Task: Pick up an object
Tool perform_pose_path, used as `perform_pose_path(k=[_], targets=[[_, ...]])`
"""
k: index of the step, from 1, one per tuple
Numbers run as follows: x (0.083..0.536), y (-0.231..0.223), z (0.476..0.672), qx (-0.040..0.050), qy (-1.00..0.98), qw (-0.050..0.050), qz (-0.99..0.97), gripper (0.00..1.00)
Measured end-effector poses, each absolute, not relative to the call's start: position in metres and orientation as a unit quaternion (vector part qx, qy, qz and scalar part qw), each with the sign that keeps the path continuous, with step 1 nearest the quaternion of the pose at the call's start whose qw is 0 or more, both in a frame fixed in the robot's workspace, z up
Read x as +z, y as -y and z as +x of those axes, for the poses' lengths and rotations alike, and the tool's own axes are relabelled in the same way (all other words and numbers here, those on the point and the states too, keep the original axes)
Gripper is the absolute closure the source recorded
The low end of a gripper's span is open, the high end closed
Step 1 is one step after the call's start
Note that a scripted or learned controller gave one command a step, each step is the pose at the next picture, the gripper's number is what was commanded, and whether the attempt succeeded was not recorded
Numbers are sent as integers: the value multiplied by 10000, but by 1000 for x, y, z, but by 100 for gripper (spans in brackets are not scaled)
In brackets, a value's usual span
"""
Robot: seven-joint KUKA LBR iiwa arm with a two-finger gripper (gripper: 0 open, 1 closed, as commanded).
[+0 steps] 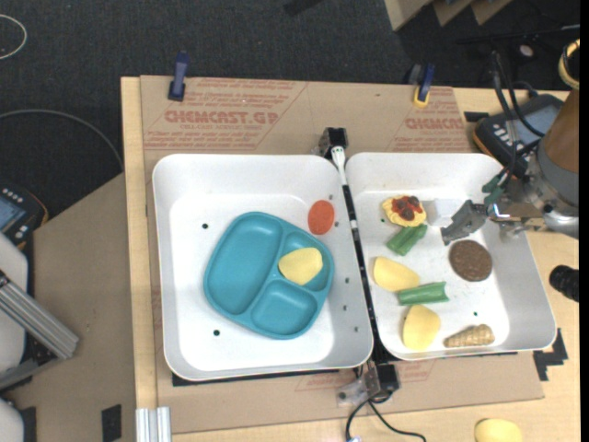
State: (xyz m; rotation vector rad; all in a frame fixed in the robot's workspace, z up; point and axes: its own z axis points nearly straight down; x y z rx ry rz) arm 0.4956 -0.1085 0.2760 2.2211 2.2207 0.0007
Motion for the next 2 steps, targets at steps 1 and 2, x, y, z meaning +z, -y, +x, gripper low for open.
perform_pose_path(k=[1, 2], targets=[[287, 108, 496, 11, -7073, 20, 7069, 100], [367, 71, 501, 34, -7091, 39, 7051, 100]])
